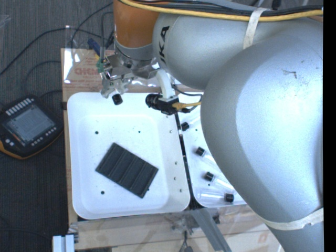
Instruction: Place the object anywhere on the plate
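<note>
Plate (127,169), dark and ribbed, lies flat in the left bin (84,203). It sits a bit toward that bin's near edge, turned at a slant, with bare white floor all around it.

The gripper (113,92) hangs over the far edge of the same bin, well apart from the plate. I cannot tell if it is spread, pressed together, or pinching something; it looks too small and cluttered from here. That is the first worry. If it has nothing in it, a trip to the plate would drop nothing. If it does carry something and lets go up there, the thing would land on the white floor by the far edge and miss the plate.

Over in the right bin (195,194), a few small clear tubes with black caps (209,177) lie near the wall between the two bins. I guess one of these is the object. They are round, so I think one could roll along the ribs and off the plate, or slip when pinched.

The grey arm (262,114) comes in from the right, big and bent, and covers most of the right bin. Its orange band (137,12) sits above the wrist, and the wrist points down at the left bin's far edge.
</note>
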You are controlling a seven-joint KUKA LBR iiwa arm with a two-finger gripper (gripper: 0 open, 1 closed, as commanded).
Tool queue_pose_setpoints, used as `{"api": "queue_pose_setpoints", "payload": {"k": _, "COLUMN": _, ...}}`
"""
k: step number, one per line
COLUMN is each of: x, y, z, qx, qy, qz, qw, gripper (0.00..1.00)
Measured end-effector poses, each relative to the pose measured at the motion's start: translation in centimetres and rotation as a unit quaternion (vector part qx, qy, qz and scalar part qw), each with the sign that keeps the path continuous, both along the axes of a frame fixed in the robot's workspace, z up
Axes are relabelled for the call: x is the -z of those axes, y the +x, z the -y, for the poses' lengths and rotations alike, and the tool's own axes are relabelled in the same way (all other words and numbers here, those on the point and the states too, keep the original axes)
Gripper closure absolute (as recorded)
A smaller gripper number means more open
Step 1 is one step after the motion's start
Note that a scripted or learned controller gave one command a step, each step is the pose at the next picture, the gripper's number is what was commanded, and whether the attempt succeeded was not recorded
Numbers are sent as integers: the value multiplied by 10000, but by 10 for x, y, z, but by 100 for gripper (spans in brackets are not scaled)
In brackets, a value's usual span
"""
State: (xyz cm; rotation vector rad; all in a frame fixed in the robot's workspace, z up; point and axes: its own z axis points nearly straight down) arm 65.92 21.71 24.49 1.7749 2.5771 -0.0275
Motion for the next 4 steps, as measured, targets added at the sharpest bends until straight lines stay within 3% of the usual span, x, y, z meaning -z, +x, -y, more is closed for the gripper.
{"api": "queue_pose_setpoints", "payload": {"k": 1, "x": 43, "y": 9, "z": -2, "qx": -1905, "qy": 101, "qz": -31, "qw": 9816, "gripper": 100}}
{"api": "queue_pose_setpoints", "payload": {"k": 2, "x": -18, "y": -18, "z": -2, "qx": -4341, "qy": 99, "qz": -36, "qw": 9008, "gripper": 100}}
{"api": "queue_pose_setpoints", "payload": {"k": 4, "x": -37, "y": -18, "z": -5, "qx": -4343, "qy": 130, "qz": -10, "qw": 9007, "gripper": 100}}
